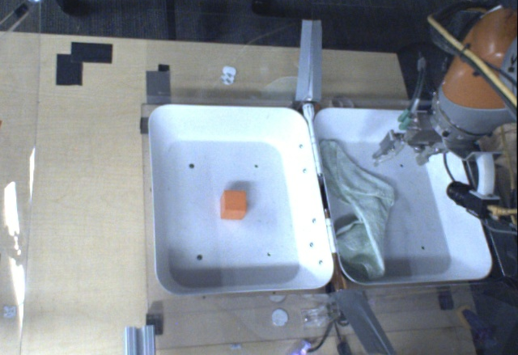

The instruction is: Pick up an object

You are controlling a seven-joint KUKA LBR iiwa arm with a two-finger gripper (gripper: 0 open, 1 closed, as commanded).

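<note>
An orange block (pixel 234 204) is seen lying near the middle of the left bin (pixel 174 264), apart from every wall. In the right bin (pixel 465 260), a pale green cloth (pixel 360 212) is draped along the wall at nine o'clock, reaching down toward six o'clock. The gripper (pixel 398 143) is held above the right bin's upper part, at about twelve o'clock, just beside the cloth's top end; its jaws are spread apart and nothing is gripped between them.
</note>
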